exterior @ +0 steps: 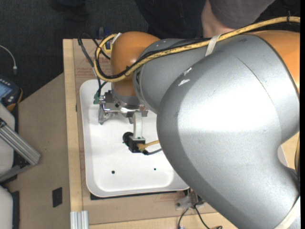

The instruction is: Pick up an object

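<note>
White plastic: the left bin (pixel 90 142) lies on the bench, its shallow floor bare and bright towards the near left.
Bin floor: two small dark dots (pixel 113 171) sit well apart near the bin's near edge.
Bench: pale wood (pixel 71 128) frames the bin on the left and far sides, with a small black rectangle (pixel 57 196) on its near left part.
Arm: the grey arm (pixel 228 118) reaches in from the right and covers the right half of the scene, with its orange band (pixel 128 46) above the far end of the bin.
Gripper: the gripper (pixel 119 109) hangs over the far part of the left bin; whether it is released or clenched cannot be told from above.
Object: I cannot tell where the object lies; the arm hides much of the bench.
Cables: a yellow cable (pixel 238 30) runs along the arm, and black cables (pixel 88 56) loop over the far left of the bench.
Floor: dark carpet (pixel 38 32) lies beyond the bench on the far left.
Left side: an aluminium rail (pixel 19 144) slants beside the bench.
Far edge: a grey garment (pixel 238 6) shows behind the arm.
</note>
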Action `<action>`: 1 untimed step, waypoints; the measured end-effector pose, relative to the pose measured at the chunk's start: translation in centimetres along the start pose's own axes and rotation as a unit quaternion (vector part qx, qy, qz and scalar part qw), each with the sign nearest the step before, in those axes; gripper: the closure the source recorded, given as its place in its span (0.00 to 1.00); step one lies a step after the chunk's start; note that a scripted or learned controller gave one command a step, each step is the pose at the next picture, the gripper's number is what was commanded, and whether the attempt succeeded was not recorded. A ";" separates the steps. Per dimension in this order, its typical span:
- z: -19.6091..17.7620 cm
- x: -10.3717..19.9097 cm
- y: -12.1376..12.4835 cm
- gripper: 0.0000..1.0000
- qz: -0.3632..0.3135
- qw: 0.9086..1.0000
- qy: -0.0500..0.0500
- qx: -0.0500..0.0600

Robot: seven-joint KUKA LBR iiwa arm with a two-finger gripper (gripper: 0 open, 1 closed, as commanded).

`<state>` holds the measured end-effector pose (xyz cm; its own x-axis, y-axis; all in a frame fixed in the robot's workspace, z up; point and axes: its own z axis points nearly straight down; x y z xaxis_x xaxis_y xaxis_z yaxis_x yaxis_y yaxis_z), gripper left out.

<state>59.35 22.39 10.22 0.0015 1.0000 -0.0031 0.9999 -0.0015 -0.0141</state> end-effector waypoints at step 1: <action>-16.5 -4.6 0.3 0.00 0.001 1.000 0.003 -0.016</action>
<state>59.86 17.81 26.71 0.0037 1.0000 0.0034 0.9998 -0.0038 0.0171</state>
